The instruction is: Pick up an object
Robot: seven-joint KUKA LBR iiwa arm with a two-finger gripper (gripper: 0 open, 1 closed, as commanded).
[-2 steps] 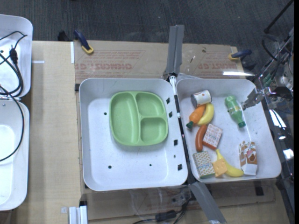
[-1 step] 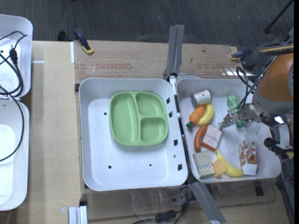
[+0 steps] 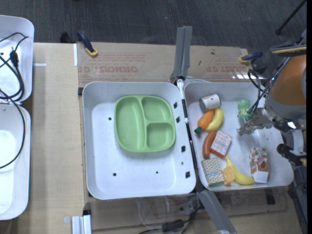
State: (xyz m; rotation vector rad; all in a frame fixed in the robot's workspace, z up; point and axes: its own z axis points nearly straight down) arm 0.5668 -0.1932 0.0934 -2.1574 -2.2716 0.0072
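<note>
The right bin [image 3: 273, 182] holds several toy items: a small can [image 3: 210, 101], a carrot [image 3: 204, 120], a banana [image 3: 216, 119], a red sausage [image 3: 208, 144], a red and white box [image 3: 221, 144], a checkered box [image 3: 212, 171], a second banana [image 3: 237, 174], a carton [image 3: 259, 164] and a green bottle [image 3: 243, 109]. My gripper [image 3: 245, 128] reaches in from the right and hangs just below the green bottle, over bare bin floor. Nothing shows between its tips.
The left bin [image 3: 97, 169] carries a green divided plate [image 3: 145, 123]. A grey divider post [image 3: 183, 52] stands between the bins at the back. Cables and the arm's body crowd the right edge. White trays [image 3: 12, 145] lie at far left.
</note>
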